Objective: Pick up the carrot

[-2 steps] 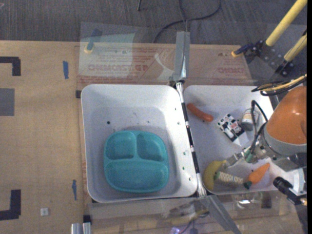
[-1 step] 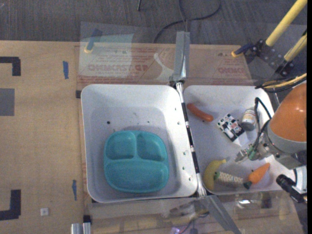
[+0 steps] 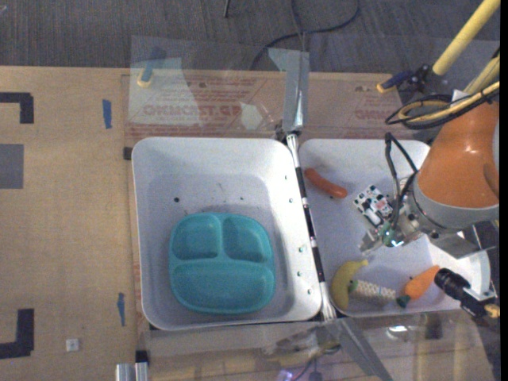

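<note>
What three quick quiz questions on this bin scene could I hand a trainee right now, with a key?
1. True or false: the carrot lies in the left bin.
2. Which item sits in the left bin? A) banana B) teal divided plate C) sausage
3. Fill in: the banana lies near the right bin's ____ left corner.

Key: 1 false, it lies in the right bin, near its front edge, below the gripper. 2 B, the teal divided plate. 3 front.

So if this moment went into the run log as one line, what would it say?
task: pick up carrot | carrot: right bin, near corner, not held | pincer: above bin middle | sausage: far side | banana: near edge | teal plate: left bin
</note>
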Controlling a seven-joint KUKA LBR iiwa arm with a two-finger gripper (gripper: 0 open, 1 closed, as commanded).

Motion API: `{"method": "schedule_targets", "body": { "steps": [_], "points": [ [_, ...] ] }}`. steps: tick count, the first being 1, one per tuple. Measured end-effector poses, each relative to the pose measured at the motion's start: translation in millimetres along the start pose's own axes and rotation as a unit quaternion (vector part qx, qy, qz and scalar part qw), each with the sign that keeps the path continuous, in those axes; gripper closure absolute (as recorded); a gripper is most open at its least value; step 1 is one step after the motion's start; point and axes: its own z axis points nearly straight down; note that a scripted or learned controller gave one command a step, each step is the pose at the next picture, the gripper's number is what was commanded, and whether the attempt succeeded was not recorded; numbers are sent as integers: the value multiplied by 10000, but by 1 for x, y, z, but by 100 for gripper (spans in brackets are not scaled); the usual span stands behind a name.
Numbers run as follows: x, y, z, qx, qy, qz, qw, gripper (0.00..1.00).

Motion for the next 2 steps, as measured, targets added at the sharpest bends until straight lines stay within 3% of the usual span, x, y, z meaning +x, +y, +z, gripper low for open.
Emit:
{"method": "schedule_targets", "body": {
  "steps": [1, 2],
  "points": [
    [94, 36, 0, 3, 3, -394, 9992, 100],
    [157, 60, 90, 9, 5, 276, 9996, 100]
  ]
}}
